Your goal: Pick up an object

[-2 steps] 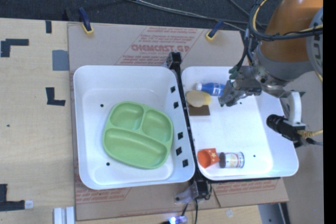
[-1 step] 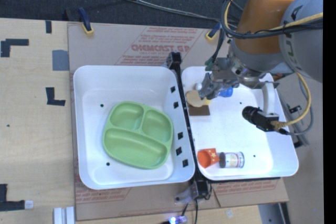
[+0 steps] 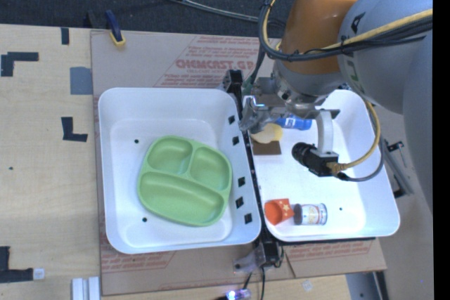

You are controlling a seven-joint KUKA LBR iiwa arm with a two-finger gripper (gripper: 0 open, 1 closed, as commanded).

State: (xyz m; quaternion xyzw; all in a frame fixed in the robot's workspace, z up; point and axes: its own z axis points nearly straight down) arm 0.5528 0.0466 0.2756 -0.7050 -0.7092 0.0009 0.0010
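in the camera view, your tool (image 3: 261, 124) hangs low over the near-left corner of the right bin (image 3: 380, 225), close to the divider between the two bins. whether it is wide or narrow you cannot tell from here; the wrist hides it.

just beneath and beside the tool lie a small tan-and-brown object (image 3: 267, 142) and, to its right, a blue-and-white item (image 3: 297, 124), both partly hidden. either looks light and small; the tan one may be soft, so a gentle pinch across its narrow side seems wise. you cannot tell whether the tool touches it.

well in front of the tool, toward the bin's near edge, lies a small bottle with an orange cap (image 3: 297, 213) on its side. it is probably stiff, smooth and apt to roll; take it across the middle of the body.

left of the tool, the left bin (image 3: 112, 105) holds a green divided plate (image 3: 185, 180), flat, rigid and hard to pinch except at the rim.
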